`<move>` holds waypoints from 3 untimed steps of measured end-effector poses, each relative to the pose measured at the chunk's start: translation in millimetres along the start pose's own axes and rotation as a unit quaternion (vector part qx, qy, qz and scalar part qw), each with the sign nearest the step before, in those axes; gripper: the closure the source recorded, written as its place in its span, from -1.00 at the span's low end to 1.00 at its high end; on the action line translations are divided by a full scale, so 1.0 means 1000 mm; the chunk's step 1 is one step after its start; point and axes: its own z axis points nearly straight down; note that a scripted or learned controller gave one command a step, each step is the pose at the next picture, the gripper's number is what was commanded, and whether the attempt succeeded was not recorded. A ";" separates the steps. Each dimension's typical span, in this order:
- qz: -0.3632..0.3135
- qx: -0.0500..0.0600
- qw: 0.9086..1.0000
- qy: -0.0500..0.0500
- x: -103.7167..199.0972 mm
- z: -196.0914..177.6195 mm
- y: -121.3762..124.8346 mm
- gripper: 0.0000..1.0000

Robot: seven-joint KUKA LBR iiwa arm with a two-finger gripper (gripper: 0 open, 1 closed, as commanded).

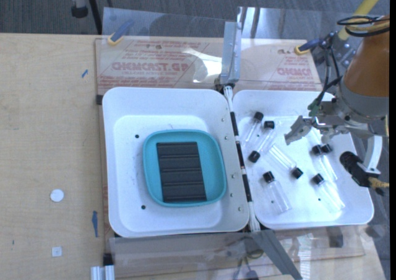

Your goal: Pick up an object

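Several clear vials with black caps lie scattered in the right bin (359,210), among them one near the divider (255,125), one at the front (276,189) and one at the right (326,191). My gripper (318,148) hangs over the right half of this bin, under the grey arm with its orange band (371,68). It stands open, one grey finger (297,131) splayed to the left, and nothing is held between the fingers. A vial (322,152) lies on the bin floor under the gripper, partly hidden by it.
The left bin (117,148) holds a teal tray (151,161) with a dark ribbed block (180,172) in it. A raised divider (238,161) separates the bins. Clear panels stand behind both bins. Cables hang beside the arm at the upper right.
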 end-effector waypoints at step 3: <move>-0.077 -0.009 0.997 -0.001 -0.073 0.122 0.034 1.00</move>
